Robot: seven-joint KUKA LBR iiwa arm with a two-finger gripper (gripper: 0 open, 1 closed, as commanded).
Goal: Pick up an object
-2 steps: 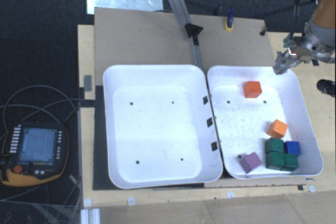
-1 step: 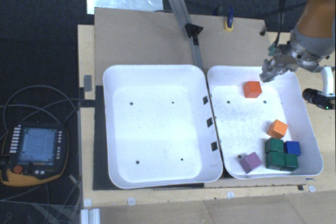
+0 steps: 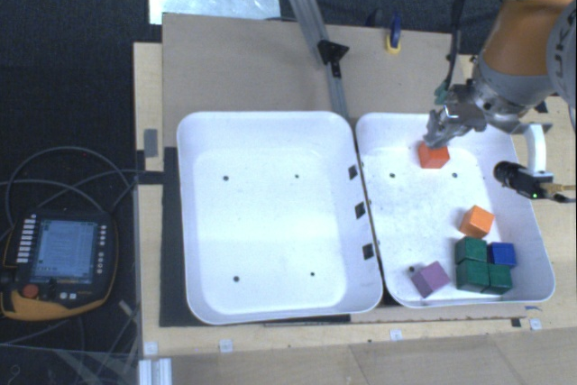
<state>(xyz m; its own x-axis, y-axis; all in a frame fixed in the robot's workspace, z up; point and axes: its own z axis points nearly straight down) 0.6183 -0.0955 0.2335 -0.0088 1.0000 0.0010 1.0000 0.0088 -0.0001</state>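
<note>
The gripper [image 3: 439,138] is hanging over the far part of the right bin [image 3: 397,194], its tip sitting just above and touching or nearly touching the red block [image 3: 434,156]. How wide it is standing cannot be told from here, and nothing is visibly caught in it. The red block is lying alone, well apart from the orange block [image 3: 477,220], the green blocks [image 3: 471,264], the blue block [image 3: 502,254] and the purple block [image 3: 431,278] clustering at the near right. It is looking small, rigid and probably light; its flat opposite faces are offering the surest hold, squarely across the middle.
</note>
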